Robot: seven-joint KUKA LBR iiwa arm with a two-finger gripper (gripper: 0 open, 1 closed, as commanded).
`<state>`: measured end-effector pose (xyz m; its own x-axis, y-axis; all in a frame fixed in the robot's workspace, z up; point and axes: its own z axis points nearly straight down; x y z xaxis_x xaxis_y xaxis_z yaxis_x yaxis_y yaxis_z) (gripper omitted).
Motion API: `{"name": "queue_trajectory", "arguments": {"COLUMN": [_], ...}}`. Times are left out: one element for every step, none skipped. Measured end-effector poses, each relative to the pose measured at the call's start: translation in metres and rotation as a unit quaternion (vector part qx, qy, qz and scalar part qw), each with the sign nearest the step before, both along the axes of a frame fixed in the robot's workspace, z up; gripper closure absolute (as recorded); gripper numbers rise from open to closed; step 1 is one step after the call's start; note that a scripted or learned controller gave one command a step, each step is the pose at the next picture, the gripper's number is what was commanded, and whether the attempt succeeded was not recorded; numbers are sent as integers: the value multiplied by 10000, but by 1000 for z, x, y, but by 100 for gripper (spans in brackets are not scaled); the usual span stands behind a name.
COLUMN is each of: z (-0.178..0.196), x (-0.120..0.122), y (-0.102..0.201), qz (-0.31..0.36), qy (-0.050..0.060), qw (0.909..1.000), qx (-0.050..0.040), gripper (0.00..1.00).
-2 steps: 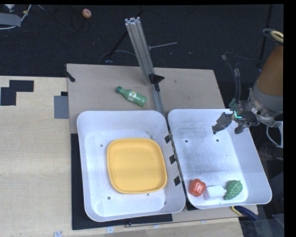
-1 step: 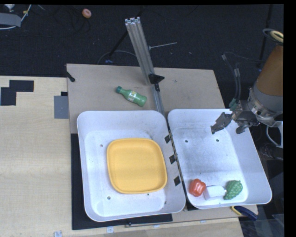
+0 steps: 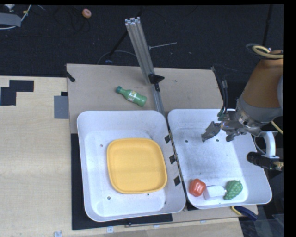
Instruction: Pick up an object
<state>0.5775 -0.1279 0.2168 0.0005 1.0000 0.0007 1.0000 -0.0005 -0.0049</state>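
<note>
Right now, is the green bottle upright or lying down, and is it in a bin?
Lying down: the green bottle rests on its side on the bench, outside and behind the left bin.

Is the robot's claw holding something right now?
No. The gripper hangs with open jaws above the right white bin, nothing between them.

Robotics lab: a grey-and-orange robot arm [image 3: 263, 92] is reaching over two white bins [image 3: 88, 125] sitting on a wooden counter [image 3: 32, 152]; an aluminium extrusion post [image 3: 141, 46] is rising behind, and loose cables [image 3: 27, 14] are trailing across dark carpet [image 3: 194, 28].
</note>
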Motion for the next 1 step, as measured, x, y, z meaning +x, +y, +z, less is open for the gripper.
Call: {"name": "queue_trajectory", "arguments": {"z": [-44], "x": [0], "y": [6], "qz": [7], "qy": [-3], "qw": [10000], "qx": [-1], "gripper": [0]}}
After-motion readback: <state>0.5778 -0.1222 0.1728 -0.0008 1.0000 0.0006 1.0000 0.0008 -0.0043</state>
